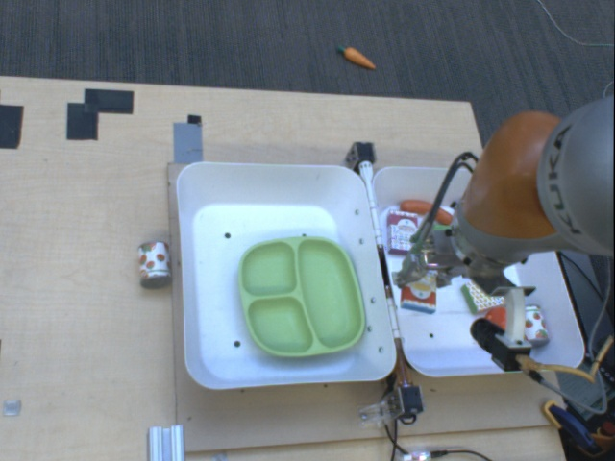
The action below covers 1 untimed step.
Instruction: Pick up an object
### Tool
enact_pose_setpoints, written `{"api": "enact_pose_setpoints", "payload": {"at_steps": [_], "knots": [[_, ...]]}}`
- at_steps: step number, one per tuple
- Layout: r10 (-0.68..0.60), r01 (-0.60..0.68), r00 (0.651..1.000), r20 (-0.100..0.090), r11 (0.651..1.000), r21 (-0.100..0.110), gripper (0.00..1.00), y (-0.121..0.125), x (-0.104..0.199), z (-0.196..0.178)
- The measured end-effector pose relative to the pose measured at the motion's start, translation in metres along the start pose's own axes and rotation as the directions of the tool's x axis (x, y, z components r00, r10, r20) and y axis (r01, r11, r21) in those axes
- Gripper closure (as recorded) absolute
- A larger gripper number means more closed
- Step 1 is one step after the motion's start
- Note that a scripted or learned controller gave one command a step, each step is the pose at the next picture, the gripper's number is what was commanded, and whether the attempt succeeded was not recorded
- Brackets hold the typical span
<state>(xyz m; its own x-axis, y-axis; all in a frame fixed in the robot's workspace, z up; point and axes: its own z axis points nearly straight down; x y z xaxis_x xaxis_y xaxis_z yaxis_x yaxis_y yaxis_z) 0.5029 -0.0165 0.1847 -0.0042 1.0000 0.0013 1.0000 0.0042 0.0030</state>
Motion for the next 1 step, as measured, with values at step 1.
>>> {"api": "enact_pose_setpoints", "payload": {"at_steps": [1], "knots": [[0.000,0.000,1.000,0.000,1.000,0.001,1.00,0.0467,0.0607,0.0006]]}}
